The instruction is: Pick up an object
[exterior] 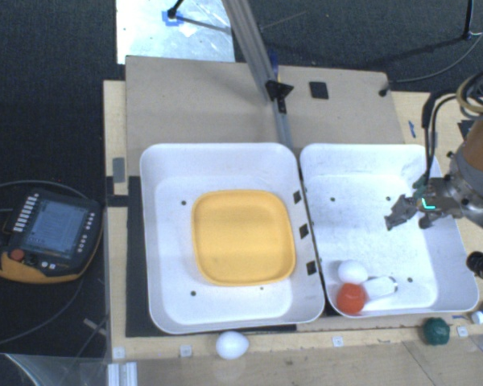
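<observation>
Gripper (410, 213) over right bin (459, 292), mid-right, fingers slightly apart, nothing between them. Red ball (352, 298), white ball (352, 272), white piece (380, 287) clustered at bin's near-left corner, well apart from gripper. Yellow plate (243, 236) in left bin (165, 296). White egg (232, 344) and green ball (435, 331) on bench. Arm cut off at right edge.

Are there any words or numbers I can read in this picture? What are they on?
None can be read.
The handheld control pad on the floor has a screen and buttons, too blurred to read.
The yellow plate, the two white bins and the pincer show no writing.
</observation>
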Robot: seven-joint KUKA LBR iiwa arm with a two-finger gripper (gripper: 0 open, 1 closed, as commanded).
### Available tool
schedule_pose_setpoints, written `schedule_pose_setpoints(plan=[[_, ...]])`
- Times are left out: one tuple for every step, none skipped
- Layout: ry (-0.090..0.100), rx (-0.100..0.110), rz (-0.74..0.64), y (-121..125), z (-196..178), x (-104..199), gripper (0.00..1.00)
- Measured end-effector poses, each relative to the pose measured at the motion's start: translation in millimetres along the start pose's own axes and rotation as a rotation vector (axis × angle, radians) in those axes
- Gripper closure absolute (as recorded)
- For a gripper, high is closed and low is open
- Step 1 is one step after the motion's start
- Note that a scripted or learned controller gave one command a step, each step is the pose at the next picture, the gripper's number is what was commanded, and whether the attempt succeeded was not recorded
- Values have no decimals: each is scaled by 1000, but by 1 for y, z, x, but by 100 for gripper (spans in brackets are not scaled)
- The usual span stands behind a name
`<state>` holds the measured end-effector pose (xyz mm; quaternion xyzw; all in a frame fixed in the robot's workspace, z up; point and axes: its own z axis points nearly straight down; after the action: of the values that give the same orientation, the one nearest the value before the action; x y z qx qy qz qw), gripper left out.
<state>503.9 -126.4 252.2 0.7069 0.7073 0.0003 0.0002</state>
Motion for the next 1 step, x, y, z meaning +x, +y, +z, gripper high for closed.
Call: schedule_pose_setpoints(plan=[[0,0,0,0,0,0,0]])
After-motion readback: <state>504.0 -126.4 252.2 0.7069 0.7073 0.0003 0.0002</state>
